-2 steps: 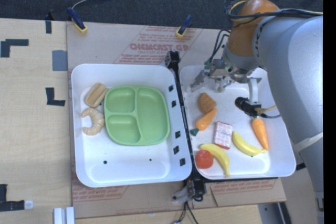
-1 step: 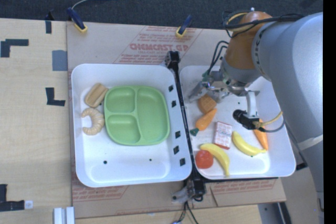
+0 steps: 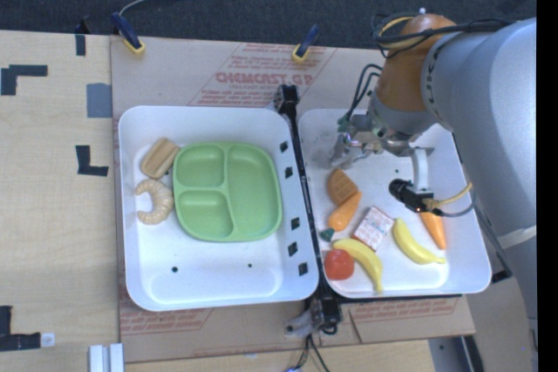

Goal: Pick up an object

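Observation:
My gripper hangs low over the upper left of the right bin, its metal fingers spread apart with nothing between them. Just below it lies a brown bread piece, and under that an orange carrot. Further down are a tomato, a yellow banana, a pink-and-white packet, a second banana and another carrot.
The left bin holds a green divided plate, a tan bread slice and a croissant. A black divider runs between the bins. The grey arm covers the right bin's far right side.

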Available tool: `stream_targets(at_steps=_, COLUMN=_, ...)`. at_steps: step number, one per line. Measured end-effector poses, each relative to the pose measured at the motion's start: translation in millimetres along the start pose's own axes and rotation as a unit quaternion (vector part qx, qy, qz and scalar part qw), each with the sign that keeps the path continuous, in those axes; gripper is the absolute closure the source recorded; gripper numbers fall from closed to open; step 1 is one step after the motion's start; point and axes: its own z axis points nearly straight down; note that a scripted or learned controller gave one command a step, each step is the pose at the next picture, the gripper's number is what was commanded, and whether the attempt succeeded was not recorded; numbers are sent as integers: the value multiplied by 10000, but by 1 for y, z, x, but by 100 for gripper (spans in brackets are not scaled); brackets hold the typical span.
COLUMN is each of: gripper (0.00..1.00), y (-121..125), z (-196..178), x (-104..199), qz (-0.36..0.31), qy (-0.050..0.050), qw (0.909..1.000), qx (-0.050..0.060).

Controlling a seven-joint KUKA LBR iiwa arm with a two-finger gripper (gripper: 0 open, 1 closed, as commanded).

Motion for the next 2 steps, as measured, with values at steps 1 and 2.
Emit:
stream_targets(at_steps=1, gripper=0, y=0, z=0, x=0, qz=0, qy=0, qw=10000, qx=1)
stream_targets(at_steps=2, gripper=0, y=-27, z=9, x=-1, qz=-3, qy=-1, qw=10000, qx=-9)
